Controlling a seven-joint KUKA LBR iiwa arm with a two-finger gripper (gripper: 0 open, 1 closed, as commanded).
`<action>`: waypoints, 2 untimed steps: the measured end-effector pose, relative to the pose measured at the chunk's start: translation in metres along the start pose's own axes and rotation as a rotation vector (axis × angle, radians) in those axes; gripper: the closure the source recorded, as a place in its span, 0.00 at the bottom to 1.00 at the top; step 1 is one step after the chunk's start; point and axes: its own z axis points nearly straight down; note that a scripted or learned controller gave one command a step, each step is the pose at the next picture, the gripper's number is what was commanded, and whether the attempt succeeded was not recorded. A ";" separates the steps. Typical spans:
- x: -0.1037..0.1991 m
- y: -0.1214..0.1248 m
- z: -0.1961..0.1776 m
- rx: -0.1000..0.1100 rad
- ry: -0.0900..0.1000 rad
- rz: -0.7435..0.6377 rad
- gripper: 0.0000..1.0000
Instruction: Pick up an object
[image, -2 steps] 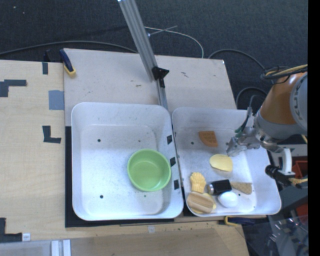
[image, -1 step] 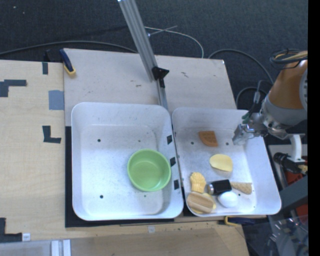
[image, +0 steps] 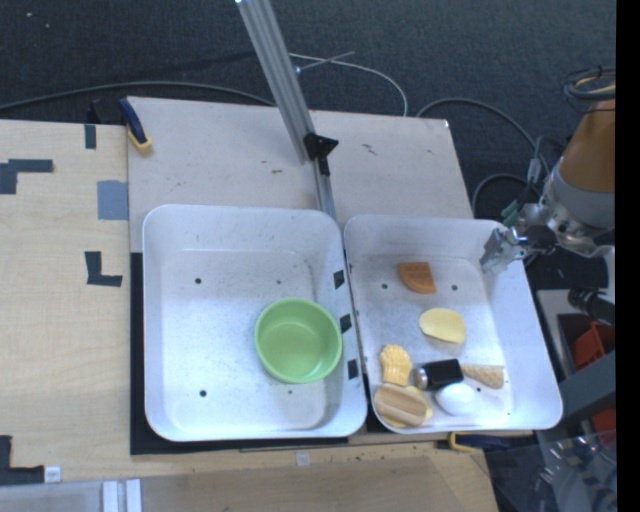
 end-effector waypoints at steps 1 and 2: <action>0.051 -0.001 -0.009 0.004 0.003 -0.005 1.00; 0.101 -0.005 0.000 0.007 0.003 -0.004 1.00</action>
